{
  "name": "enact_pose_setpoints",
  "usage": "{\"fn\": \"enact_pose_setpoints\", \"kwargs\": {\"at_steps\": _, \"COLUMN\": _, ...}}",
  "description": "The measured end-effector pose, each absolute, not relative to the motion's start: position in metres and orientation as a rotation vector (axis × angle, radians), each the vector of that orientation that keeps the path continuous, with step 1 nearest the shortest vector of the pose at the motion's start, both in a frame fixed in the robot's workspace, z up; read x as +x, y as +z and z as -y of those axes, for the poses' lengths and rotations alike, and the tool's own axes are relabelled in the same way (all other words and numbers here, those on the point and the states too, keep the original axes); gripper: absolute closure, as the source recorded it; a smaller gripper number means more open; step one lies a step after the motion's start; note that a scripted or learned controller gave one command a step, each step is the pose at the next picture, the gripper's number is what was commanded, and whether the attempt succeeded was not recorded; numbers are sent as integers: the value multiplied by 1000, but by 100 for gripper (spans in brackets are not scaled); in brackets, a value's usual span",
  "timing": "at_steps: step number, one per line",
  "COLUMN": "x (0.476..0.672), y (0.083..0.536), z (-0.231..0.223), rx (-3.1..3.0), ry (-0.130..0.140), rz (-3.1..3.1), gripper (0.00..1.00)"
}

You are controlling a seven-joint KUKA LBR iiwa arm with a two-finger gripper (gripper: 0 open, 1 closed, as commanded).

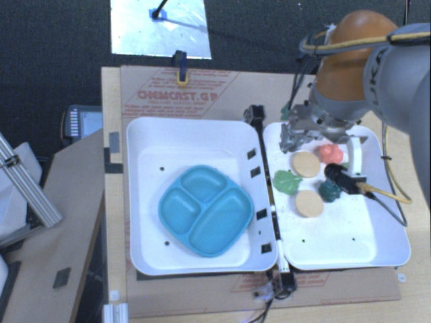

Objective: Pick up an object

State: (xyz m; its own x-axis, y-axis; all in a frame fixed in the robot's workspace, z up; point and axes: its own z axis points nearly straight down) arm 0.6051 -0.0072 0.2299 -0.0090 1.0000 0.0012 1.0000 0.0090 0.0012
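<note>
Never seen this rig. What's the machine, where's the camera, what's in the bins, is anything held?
One camera, fixed above the bench, looks down at a slant. The robot's grey arm reaches in from the right. Its claw sits low over the right bin, near the far left corner. That bin holds two tan discs, a green piece, a pink piece and a dark teal piece. The left bin holds a blue divided plate. Whether the claw holds anything, I cannot tell.

Pink lump [330,153] partly behind the gripper [291,138]; grey arm [404,79] partly beyond the right edge.
</note>
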Motion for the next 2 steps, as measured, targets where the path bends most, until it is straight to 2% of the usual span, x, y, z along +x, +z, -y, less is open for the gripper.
{"fn": "enact_pose_setpoints", "kwargs": {"at_steps": 2, "x": 606, "y": 212, "z": -99, "rx": -2210, "ry": -3, "rz": 2232, "gripper": 100}}
